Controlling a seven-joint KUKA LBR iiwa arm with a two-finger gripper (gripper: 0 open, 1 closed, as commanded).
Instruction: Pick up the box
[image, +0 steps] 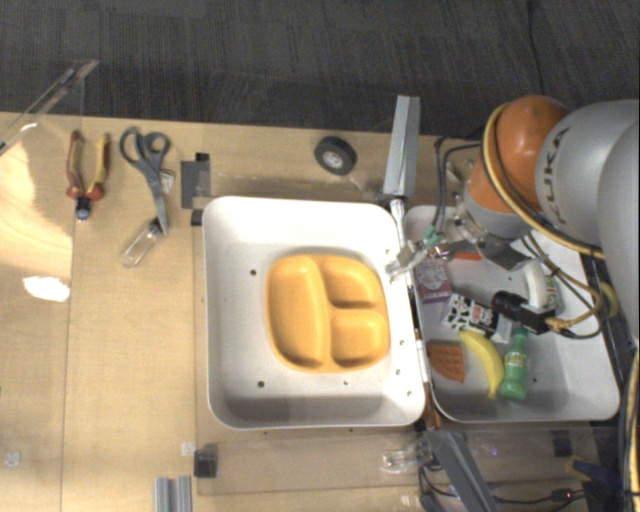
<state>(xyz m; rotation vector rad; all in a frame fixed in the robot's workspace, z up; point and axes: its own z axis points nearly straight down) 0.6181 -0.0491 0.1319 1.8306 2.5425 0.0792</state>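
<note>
A: Where is the box?

B: The box (468, 316), black-and-white patterned, lies flat in the right bin (585, 400), about mid-bin. A banana (487, 362) and a green bottle (514, 372) sit just below it in the view. A purplish packet (433, 282) is near it on its upper left.

A: And from the end effector?

B: The end effector (432, 250) hangs over that bin's upper-left corner, close to the wall shared with the left bin (230, 300). The box lies down and to the right of it in the view, near but apart. The packet is closer to the end effector than the box is.

A: Long axis?

B: Probably left-right with a slight tilt, though the box is small and cables cross it, so I would not swear to it.

A: Open or closed?

B: I cannot tell, as the wrist hides that. Nothing is visibly gripped.

A: So the move?

B: 1 short shift toward the view's lower right, then a descent, I judge.
</note>
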